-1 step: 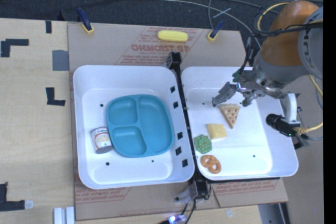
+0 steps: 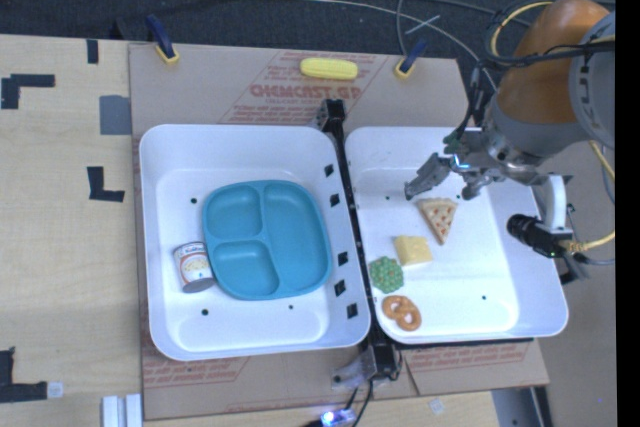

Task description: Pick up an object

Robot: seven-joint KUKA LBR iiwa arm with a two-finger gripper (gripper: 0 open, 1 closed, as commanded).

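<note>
Two fingers of gripper [image 2: 447, 177] spread apart, grasping nothing, poised right of centre just above pizza slice [image 2: 438, 217] in right bin [image 2: 540, 315].

The arm [image 2: 560, 65] is cut off by the right edge, its upper links lost from sight; the label on the small can [image 2: 194, 267] is too small to be read; the can's right side is hidden under the rim of the blue tray [image 2: 268, 238]; the printing on the cardboard sheet [image 2: 270, 95] is partly covered by the bins.
</note>
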